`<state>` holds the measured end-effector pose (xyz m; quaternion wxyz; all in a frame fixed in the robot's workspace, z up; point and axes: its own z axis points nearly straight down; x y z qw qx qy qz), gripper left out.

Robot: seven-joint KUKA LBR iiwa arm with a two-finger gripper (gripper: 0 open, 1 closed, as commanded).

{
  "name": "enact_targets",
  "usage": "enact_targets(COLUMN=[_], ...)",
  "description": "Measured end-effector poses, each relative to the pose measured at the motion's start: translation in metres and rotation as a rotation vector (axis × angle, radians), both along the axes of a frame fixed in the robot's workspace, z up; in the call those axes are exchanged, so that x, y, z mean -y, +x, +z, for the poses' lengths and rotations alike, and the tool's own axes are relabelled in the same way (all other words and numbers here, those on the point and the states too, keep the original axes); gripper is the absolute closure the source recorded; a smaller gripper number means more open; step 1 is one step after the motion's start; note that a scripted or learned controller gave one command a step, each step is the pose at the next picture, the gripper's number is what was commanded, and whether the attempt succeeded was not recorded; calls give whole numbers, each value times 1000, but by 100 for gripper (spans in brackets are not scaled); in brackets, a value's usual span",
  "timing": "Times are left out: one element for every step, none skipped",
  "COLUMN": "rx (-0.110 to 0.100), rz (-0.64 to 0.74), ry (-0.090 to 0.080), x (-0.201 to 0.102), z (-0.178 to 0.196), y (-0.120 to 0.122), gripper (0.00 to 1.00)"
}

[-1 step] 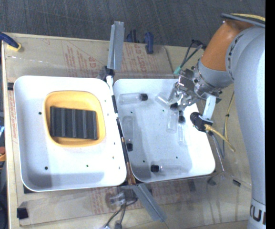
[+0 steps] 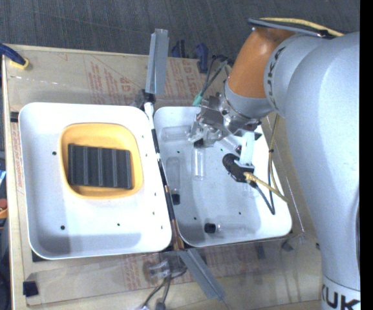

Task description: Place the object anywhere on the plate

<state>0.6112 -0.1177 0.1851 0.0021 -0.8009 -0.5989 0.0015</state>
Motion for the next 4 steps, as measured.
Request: enact_targets(rx=[2, -1, 0, 1], rz=[160, 452, 679, 679], ry=[0, 1, 1, 1], x=[-60, -103, -118, -118], z=[73, 6, 22, 22], y=[33, 45, 6, 6], gripper=[100, 100, 100, 0])
